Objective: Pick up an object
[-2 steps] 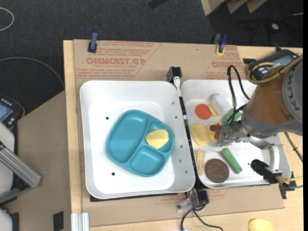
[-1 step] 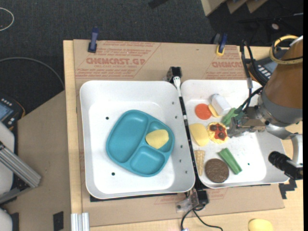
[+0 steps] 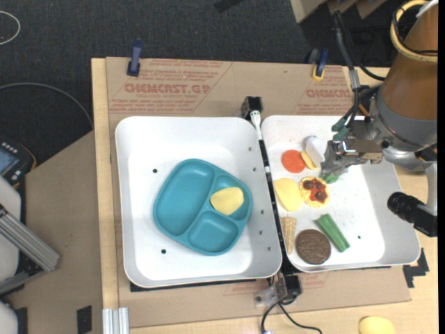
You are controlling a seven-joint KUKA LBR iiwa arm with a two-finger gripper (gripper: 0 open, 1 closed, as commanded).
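Red-topped pizza slice (image 3: 315,190) just below pincer (image 3: 334,165)

The bulky grey robot arm (image 3: 410,120) carries a broad orange band (image 3: 417,68) above its wrist (glossy, rounded like a barrel). Black cables (image 3: 345,44) trail alongside it. Its small metal gripper (image 3: 338,160) shows green-tinted parts and dark fittings.

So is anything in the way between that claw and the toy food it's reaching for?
Nothing visible is. The gripper hangs right over the right bin, just above the small pizza piece, with the orange-red round piece beside it. Nothing lies on top.
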